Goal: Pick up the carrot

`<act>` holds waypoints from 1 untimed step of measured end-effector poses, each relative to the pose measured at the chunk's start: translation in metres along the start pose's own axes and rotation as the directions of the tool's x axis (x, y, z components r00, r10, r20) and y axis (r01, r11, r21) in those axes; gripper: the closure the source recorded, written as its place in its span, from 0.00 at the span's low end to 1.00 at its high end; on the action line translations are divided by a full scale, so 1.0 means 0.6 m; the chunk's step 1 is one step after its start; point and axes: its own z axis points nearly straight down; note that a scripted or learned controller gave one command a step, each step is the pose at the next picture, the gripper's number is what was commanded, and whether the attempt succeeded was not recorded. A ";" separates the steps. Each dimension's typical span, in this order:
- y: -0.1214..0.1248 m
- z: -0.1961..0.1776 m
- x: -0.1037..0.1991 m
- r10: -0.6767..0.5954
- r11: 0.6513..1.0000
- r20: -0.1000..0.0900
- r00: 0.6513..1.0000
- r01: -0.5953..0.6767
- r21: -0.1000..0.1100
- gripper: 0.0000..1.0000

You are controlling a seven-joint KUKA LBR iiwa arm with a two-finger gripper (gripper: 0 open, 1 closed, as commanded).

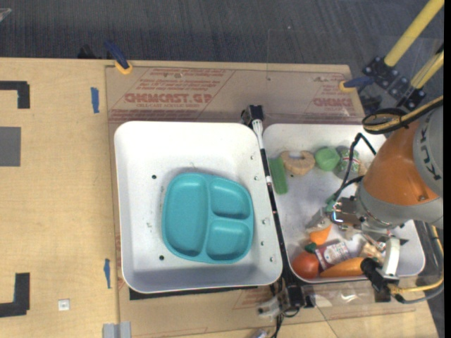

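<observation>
- Claw hangs low in the right bin, right over the carrot; can't tell if it's spread.
- Carrot's jammed against the tomato, so pinch across its middle.

carrot partly under the hand

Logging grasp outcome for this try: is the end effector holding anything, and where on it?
Cannot be told. The end effector sits low in the right bin, over the carrot and tomato, with the wrist hiding any contact.

Dark grey carpet floor, tan bench top, cardboard sheet
</observation>
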 end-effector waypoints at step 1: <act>0.000 -0.014 0.001 0.000 1.000 0.000 1.000 0.000 0.000 1.00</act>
